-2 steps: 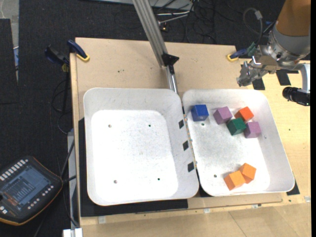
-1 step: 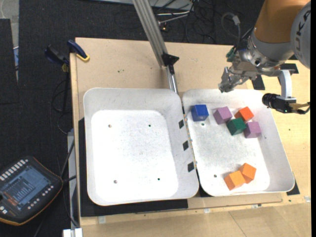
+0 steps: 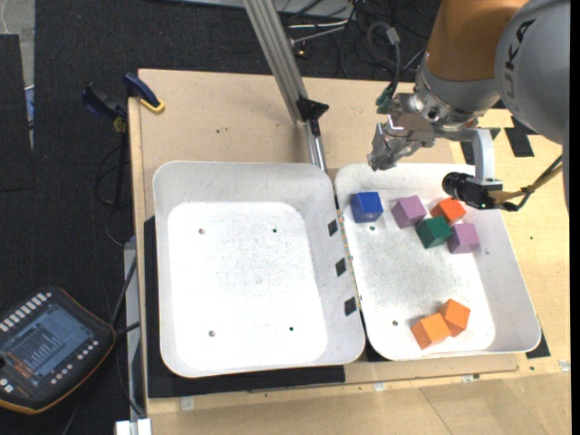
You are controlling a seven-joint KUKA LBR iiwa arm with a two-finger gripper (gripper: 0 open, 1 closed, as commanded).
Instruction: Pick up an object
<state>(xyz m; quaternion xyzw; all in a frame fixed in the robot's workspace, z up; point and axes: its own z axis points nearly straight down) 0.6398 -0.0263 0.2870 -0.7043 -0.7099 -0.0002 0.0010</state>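
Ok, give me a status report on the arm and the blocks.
Pincer above right bin's far edge, holding nothing. Blue block nearest, just below it. Nothing in the way.

A grey robot arm [image 3: 507,34] with an orange band reached in from the upper right, its wrist angled downward and leftward, the two-finger gripper [image 3: 381,157] pointing down at its tip.

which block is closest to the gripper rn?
The blue block, alone at the right bin's top left, just below the gripper. The purple, green and orange blocks lie farther right or lower.
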